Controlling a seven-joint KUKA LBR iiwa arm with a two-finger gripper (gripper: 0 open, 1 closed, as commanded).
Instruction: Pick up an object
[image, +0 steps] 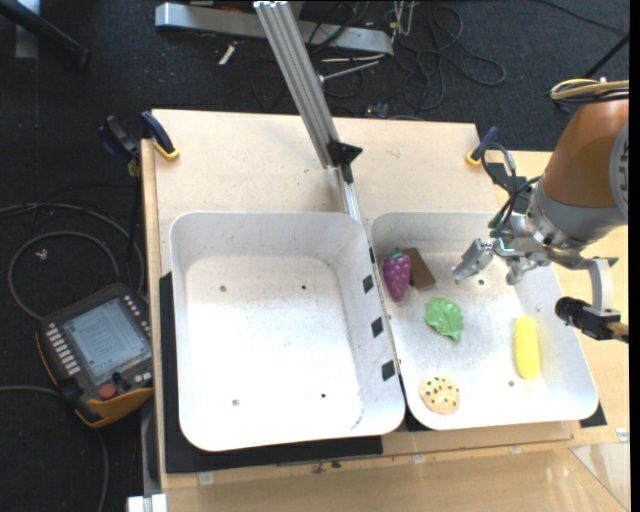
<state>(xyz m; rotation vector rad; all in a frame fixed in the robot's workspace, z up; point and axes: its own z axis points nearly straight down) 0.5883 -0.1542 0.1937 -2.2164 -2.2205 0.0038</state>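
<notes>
The right bin (575, 400) holds several toy foods. A purple bunch of grapes (397, 276) lies at its left side, touching a small brown block (419, 270). In the middle sits a green leafy piece (445, 318), with a yellow corn cob (526, 347) to the right and a round cookie (439, 394) near the front. My gripper (494, 264) hangs over the bin's back part, right of the brown block and above the green piece. It is open with nothing between its fingers.
The left bin (200, 235) lies beside the right one, and a row of black clips (378, 325) runs along their shared edge. A slanted metal rail (305, 85) reaches down to the back of the bins. A teach pendant (98, 345) lies on the floor at the left.
</notes>
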